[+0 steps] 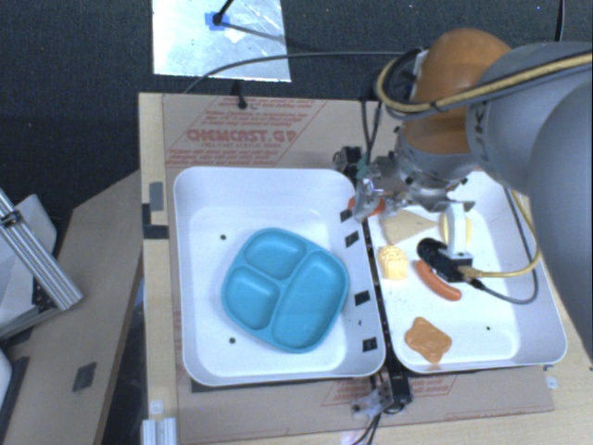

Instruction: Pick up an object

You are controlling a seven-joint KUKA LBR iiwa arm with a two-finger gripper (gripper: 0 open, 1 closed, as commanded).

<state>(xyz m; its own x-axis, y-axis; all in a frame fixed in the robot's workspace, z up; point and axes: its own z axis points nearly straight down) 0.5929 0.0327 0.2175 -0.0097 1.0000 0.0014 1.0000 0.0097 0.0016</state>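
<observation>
— Over the far left corner of the right bin (547, 336), by the seam with the left bin (199, 276), is where the gripper (364, 196) hangs. Can you tell if it's open?

— No. The wrist hides too much, so I cannot tell whether it is open or closed. Nothing shows in its grip.

— So what should it go for?

— The wedge (408, 224) lies closest, just beside it, but it is pale, flat and hard to read. I'd judge the sausage (439, 282) the better pick. It sits mid-bin, nearer the camera than the wedge, with the block (392, 263) just to its left.

— Which way does it lie?

— Its long axis runs on a slant, from the far left down to the near right, with one end towards the block and the other towards the bin's open floor.

— Then how to take it well?

— Turn the wrist so the jaws close across that slant, not along it. Come down over the middle, since a round body will likely roll if caught near an end. Stay clear of the block while descending.
</observation>
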